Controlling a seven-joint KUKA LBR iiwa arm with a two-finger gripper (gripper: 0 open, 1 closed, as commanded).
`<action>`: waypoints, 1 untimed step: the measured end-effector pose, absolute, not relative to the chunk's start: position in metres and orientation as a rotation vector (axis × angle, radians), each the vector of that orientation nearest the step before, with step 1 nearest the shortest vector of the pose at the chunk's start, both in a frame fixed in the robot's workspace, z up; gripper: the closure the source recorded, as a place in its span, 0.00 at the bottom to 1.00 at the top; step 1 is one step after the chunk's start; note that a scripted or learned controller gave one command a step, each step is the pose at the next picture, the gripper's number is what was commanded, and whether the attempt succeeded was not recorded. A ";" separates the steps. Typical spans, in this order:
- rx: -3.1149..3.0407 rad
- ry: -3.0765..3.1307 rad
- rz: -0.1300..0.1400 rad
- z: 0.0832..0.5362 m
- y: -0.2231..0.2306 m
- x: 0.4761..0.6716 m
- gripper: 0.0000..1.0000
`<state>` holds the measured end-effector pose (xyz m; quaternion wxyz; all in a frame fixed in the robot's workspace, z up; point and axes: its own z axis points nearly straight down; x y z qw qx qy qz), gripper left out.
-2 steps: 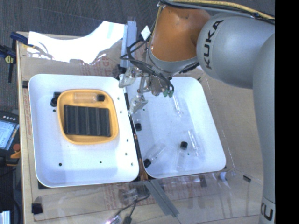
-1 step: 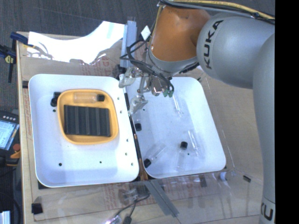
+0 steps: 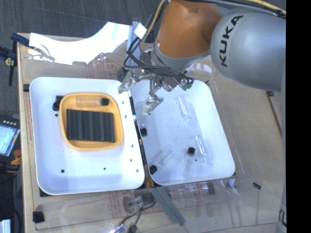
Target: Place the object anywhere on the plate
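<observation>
A yellow plate (image 3: 63, 123) with a dark ribbed middle lies in the left bin (image 3: 43, 169). A clear tube (image 3: 91, 101) rests across the plate's far rim. My gripper (image 3: 149, 104) hangs over the far left corner of the right bin (image 3: 221, 130), just right of the divide between the bins. I see nothing clearly held in it. More clear tubes lie in the right bin, one at the far middle (image 3: 184, 108) and one to the near right (image 3: 200, 148) beside a small black cap (image 3: 191, 151).
Another clear piece (image 3: 163, 157) and a black bit (image 3: 153, 169) lie near the right bin's front left. The big grey arm (image 3: 248, 47) looms over the back right. White paper (image 3: 82, 45) lies behind the left bin. A handheld device (image 3: 7, 140) sits at the left edge.
</observation>
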<state>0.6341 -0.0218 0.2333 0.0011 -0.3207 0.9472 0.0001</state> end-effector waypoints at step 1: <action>-1.817 2.560 0.001 0.204 -0.007 0.657 0.00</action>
